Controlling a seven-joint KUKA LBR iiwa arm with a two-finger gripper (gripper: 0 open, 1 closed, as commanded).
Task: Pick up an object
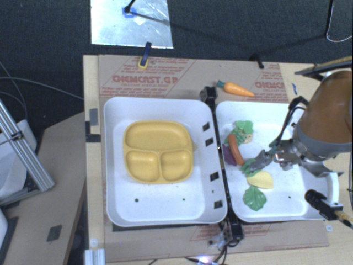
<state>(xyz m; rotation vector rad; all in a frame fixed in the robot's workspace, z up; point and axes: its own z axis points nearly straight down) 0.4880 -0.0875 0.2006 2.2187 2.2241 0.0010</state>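
Two white bins lie side by side on the bench, and the pincer (255,165) is low over the right bin (287,206), reaching in from the right on the grey arm (325,128). Its dark tips point to the left and meet a small heap of toy food. Whether the tips are apart or together I cannot tell, because they blend with the dark pieces below them. Just left of the pincer lies a red sausage (235,148), with a purple piece (229,156) touching its far side. Above and a little left of the pincer is a green leafy piece (243,128). Directly below the pincer, almost touching it, lies a yellow slice (260,179), and a green leaf (255,198) is just beyond that. Far to the left of the pincer, the left bin (118,203) holds a yellow divided plate (159,150). Up past the pincer, outside the bins, an orange carrot (235,88) rests on the cardboard (182,76).
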